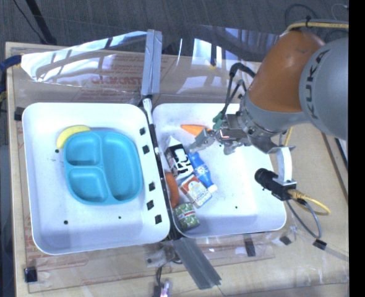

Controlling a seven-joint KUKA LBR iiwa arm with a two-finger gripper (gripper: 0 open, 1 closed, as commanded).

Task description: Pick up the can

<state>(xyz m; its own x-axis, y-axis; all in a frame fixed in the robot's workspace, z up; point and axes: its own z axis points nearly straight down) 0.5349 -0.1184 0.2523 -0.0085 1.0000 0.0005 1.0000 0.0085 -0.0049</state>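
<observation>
Arm reaching leftward, hand [208,136] seemingly low

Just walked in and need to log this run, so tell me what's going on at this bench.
A grey arm with an orange band reaches in from the right, its gripper hanging over the right bin. That bin has a small pile along its left side: a blue tube, a dark printed package, a green patterned can at the near corner, and an orange piece near the far wall. Nothing is visibly gripped. The left bin holds a blue divided tray with something yellow tucked behind it.
</observation>
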